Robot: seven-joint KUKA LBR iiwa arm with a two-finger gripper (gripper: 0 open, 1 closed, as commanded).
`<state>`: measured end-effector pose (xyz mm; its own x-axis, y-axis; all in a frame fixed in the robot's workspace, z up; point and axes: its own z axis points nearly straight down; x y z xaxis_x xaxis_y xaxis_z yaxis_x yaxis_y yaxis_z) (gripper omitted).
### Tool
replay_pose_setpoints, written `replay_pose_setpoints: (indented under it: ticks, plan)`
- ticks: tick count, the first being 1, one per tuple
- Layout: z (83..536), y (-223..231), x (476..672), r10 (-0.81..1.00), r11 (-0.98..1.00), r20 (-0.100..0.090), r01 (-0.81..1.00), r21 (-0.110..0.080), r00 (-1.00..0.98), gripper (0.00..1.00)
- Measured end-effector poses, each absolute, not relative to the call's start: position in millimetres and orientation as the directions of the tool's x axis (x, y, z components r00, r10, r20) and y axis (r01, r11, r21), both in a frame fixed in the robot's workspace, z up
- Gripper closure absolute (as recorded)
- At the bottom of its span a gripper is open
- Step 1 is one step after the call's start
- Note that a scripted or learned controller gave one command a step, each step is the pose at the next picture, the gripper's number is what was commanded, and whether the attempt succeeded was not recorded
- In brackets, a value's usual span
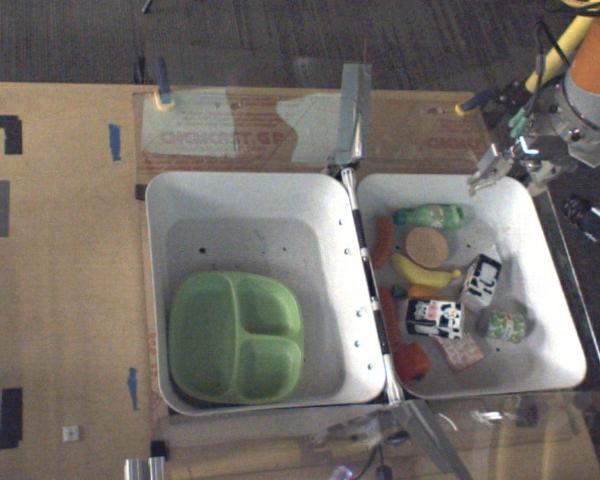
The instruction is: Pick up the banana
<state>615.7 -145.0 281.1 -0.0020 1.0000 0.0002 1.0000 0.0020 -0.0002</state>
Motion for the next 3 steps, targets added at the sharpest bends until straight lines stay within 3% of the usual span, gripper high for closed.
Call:
replay_pose_setpoints:
  ticks: [1, 2, 3]
  plan:
    - [172.3, -99.5, 589.6, 0.983, 0.183, 0.0, 0.983, 0.001, -0.183, 0.0]
    - [110.9, -127.8, 548.4, 0.986, 0.169, -0.011, 0.985, 0.033, -0.168, 0.0]
    - [87.7, -93.7, 584.9, 0.978, 0.208, -0.002, 0.978, 0.009, -0.208, 0.0]
